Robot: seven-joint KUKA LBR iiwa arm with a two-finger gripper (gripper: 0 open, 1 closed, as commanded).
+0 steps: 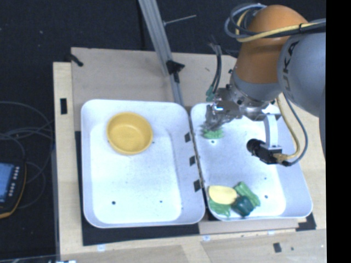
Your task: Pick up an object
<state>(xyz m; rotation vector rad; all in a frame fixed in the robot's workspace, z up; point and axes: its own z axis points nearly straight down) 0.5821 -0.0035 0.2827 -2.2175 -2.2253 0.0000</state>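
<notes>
My gripper [215,120] hangs low over the far left part of the right bin [274,147], just under the orange wrist band. A small green object [213,132] lies right beneath its fingertips on the bin floor, touching or nearly touching them. A yellow object [220,194], a light green object [243,190] and a dark green block [242,205] are bunched together at the near left corner of the right bin. A yellow bowl [129,132] sits in the far left part of the left bin [137,196].
A black cable connector [263,150] dangles from the arm over the middle of the right bin. A grey metal pole [159,40] slants up from the far edge between the bins. The divider between the bins [193,158] bears black clips.
</notes>
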